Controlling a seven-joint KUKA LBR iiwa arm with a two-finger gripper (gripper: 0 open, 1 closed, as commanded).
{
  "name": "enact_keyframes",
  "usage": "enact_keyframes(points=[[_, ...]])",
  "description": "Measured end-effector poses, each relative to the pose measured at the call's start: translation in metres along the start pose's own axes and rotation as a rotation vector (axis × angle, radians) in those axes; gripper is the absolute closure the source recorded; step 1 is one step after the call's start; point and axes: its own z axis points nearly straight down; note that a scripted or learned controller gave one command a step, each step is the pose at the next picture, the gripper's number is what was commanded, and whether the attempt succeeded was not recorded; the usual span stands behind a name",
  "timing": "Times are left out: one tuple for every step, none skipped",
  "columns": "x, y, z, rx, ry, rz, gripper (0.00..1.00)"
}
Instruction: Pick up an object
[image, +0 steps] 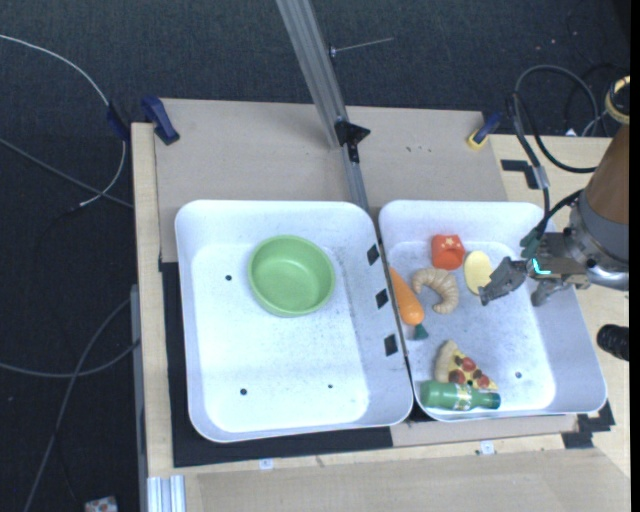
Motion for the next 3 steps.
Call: enact_keyframes(points=[[0.0,0.001,-0.001,-0.003,0.0,0.0,0.0],[0.004,0.01,0.051,0.007,0.001,0.0,0.0],[0.002,0.011,0.096,0.007,0.002,0.001,0.0]])
